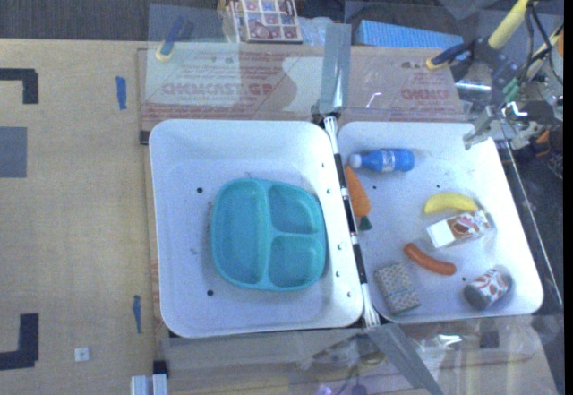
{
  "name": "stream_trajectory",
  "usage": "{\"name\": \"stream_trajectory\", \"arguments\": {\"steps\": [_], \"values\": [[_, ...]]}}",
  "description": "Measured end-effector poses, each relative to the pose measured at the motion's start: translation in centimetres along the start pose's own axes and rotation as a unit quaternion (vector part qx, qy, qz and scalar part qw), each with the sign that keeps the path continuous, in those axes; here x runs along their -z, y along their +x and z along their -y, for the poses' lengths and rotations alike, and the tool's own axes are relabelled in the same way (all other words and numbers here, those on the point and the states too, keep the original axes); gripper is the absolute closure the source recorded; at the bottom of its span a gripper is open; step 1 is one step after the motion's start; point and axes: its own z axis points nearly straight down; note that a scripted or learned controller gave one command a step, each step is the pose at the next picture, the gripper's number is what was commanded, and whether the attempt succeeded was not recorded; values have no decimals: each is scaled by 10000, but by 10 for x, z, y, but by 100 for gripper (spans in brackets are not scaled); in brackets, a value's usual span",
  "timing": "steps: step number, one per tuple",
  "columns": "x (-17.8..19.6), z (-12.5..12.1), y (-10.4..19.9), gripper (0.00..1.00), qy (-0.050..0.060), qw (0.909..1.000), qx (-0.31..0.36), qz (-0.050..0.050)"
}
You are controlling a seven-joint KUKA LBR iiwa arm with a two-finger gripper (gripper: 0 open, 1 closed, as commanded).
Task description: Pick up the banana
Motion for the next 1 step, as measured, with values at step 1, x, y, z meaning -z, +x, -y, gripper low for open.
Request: {"name": "stream_trajectory", "arguments": {"steps": [1], "values": [[123,-35,33,0,-11,10000,-68,10]]}}
